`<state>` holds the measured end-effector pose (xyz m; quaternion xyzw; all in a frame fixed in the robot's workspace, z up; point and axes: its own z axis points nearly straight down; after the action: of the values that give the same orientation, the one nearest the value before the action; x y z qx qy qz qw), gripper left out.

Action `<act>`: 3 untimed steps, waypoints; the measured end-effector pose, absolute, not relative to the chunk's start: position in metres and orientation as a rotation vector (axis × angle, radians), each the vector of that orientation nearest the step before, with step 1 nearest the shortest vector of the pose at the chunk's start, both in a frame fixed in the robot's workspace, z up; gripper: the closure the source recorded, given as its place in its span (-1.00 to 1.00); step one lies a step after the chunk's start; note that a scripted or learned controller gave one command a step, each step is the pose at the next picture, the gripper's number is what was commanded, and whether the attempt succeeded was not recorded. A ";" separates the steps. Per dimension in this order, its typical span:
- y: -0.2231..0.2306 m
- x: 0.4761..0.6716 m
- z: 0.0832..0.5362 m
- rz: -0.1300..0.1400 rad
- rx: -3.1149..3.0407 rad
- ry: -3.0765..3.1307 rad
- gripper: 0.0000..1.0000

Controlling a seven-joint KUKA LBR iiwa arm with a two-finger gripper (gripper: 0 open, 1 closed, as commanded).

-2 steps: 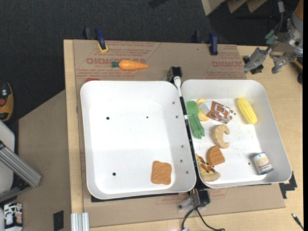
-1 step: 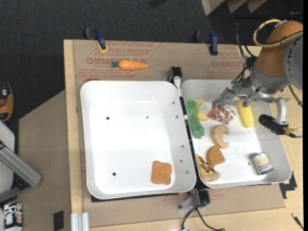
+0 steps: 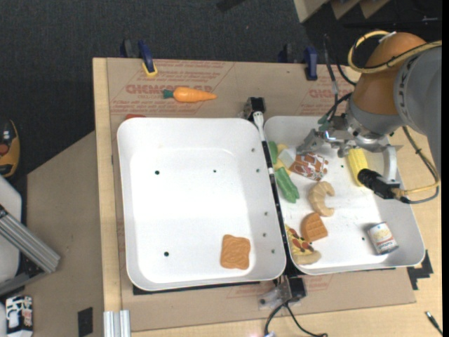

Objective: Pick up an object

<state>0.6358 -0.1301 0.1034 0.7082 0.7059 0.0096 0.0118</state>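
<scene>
The gripper (image 3: 324,136) was poised low above the red-and-white packet (image 3: 309,166) in the right bin (image 3: 407,248) — presumably for a grasp — nothing seen held.

A grey arm (image 3: 423,90) is seen, banded in rounded orange above the wrist, looped by thin yellow and black cables, ending in a metallic gripper (image 3: 324,137) assembly.

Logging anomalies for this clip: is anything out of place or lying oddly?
Yes: a toy carrot lies on the bench board behind the left bin, outside both bins. A small can lies tipped on its side in the right bin.
</scene>
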 end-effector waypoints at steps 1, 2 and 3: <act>-0.139 0.579 0.103 0.028 2.207 2.196 -1.00; -0.124 0.568 0.101 0.028 2.204 2.197 -1.00; -0.106 0.569 0.100 0.020 2.205 2.196 -1.00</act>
<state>0.5685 -0.1062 0.0997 0.7084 0.7056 0.0064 0.0147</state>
